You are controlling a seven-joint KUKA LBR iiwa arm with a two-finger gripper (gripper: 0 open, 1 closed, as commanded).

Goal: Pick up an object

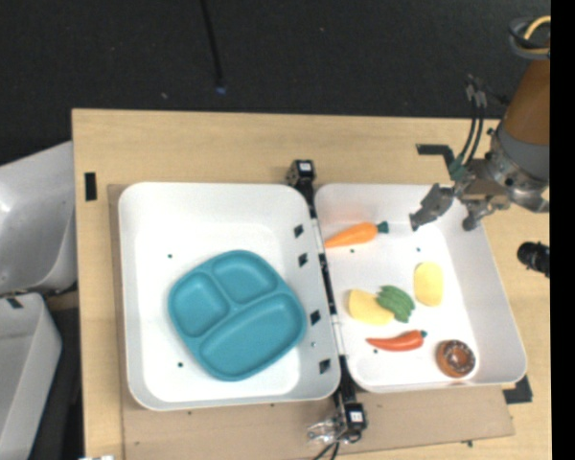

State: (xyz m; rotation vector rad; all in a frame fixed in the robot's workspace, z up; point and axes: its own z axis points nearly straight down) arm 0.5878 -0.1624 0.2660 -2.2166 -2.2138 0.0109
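Carrot [351,236] lies left-right, green tip toward jaws [448,210]; jaws spread open, holding nothing.

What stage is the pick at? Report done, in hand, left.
Done: the gripper is over the right bin's far corner, jaws spread apart with nothing between them. In hand: nothing. The carrot, chilli, doughnut and the yellow and green pieces lie on the bin floor; the blue plate sits in the left bin. Left: lowering, closing and lifting.
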